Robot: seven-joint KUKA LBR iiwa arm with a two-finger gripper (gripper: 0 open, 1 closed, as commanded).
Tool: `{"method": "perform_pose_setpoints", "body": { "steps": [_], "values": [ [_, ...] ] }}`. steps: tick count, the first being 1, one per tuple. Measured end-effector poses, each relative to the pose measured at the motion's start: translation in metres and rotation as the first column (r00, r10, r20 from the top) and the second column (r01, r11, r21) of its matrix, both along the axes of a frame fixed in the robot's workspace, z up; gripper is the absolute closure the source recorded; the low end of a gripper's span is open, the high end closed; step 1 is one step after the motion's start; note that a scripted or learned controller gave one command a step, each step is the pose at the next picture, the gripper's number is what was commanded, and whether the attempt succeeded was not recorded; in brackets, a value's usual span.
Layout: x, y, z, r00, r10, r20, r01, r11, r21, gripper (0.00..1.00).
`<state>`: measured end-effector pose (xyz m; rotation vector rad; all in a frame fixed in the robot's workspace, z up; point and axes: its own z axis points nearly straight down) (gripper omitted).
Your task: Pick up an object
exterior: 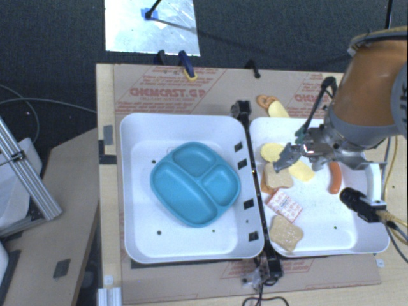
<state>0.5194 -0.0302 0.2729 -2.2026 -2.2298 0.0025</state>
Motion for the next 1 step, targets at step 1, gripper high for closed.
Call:
{"method": "perform_pose_setpoints", "body": {
  "steps": [1],
  "values": [
    [-0.0233,0.0493,-0.0056,1.0,-0.005,0.006,0.005,1.0,-0.003,0.0]
  ]
}}
